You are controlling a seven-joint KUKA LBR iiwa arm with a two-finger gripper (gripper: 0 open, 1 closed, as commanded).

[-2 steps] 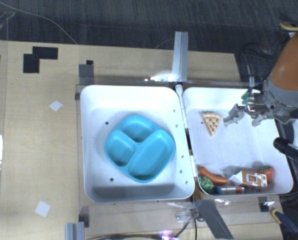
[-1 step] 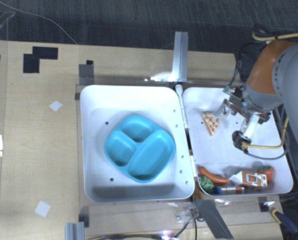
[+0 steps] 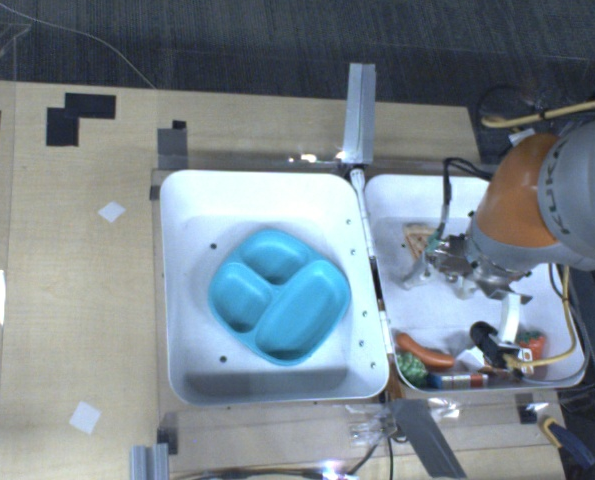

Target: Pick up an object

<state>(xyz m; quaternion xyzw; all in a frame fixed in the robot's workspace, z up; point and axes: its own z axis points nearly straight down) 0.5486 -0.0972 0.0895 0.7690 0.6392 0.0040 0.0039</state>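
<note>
The grey arm's two-finger gripper [image 3: 429, 265] hangs low in the right-hand shallow white bin [image 3: 573, 366], and I can't tell how it is set, with the long orange sausage-shaped toy [image 3: 423, 351] lying nearer the camera along the bin's front edge.

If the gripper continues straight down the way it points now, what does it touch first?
Probably the bare white floor of the right bin, beside a brownish object. The gripper hangs over it; depth is unclear.
</note>
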